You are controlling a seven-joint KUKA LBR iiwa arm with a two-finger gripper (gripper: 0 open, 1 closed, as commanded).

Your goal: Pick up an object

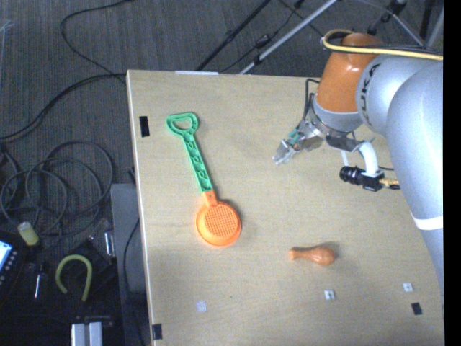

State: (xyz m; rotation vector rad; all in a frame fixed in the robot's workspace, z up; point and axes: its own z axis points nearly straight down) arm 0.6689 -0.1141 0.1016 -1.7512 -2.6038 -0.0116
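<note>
A toy strainer lies on the tan bench top, its green handle (191,152) running down to an orange mesh head (218,224). A small orange drumstick-shaped toy (315,254) rests lower down, toward the right. My gripper (286,151) hangs over the bare surface at upper right, well right of the strainer and above the drumstick toy. Its fingers point left and nothing shows between them. The grey arm with the orange band (344,78) covers the right side.
The bench's left edge (137,193) drops off to the floor with cables and a dark box. Small black marks and white tags dot the surface near the bottom right (329,294). Tripod legs cross the floor beyond the far edge.
</note>
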